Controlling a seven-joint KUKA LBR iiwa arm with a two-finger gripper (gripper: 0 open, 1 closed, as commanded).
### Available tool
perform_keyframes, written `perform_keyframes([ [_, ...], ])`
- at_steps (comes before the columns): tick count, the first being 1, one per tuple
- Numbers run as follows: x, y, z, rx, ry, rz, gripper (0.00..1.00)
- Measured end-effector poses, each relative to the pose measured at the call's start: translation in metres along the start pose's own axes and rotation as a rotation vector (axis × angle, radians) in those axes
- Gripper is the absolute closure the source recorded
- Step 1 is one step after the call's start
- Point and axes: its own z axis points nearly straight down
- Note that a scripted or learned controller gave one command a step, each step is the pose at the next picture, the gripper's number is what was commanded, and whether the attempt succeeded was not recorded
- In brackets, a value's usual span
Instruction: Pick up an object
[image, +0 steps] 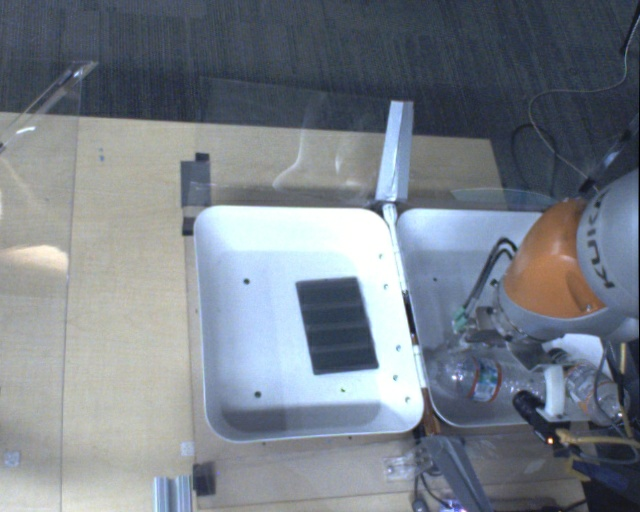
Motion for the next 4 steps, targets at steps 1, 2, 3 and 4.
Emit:
perform_keyframes([
  [1,-0.019,0.094,-0.059,0.020,0.005,-0.170,1.00],
  [2,-0.019,0.094,-0.059,0.020,0.005,-0.170,0.00],
  [3,-0.048,0.045,0.014,0.012,0.004,-0.299,0.00],
  [4,-0.018,0.116,0.017,0.013,0.005,-0.241,0.00],
])
